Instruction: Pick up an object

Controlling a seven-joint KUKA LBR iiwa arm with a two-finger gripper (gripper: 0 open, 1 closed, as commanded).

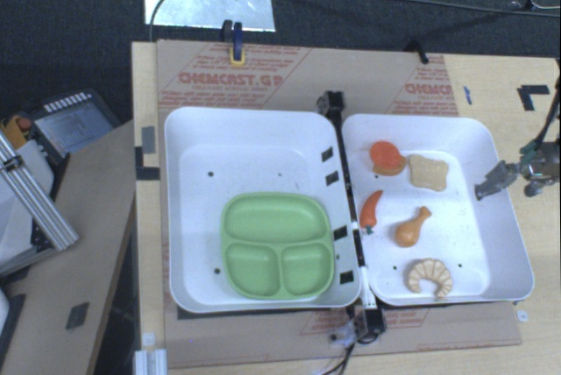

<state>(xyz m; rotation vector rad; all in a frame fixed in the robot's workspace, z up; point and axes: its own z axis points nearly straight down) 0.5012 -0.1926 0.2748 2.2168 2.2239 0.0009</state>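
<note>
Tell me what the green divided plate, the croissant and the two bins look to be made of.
Green divided plate: apparently moulded plastic, matte pale green, one even colour with soft rounded ridges between compartments.
Croissant: likely a plastic or rubber toy, tan with uniform moulded ridges; which of the two is unclear.
Left bin and right bin: seemingly thin white plastic, smooth, with rounded corners and rims.

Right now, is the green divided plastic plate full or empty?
Empty: the green divided plastic plate in the left white bin shows three bare compartments.

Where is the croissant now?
The croissant lies in the right bin, near its front edge, just below the chicken drumstick.
</note>
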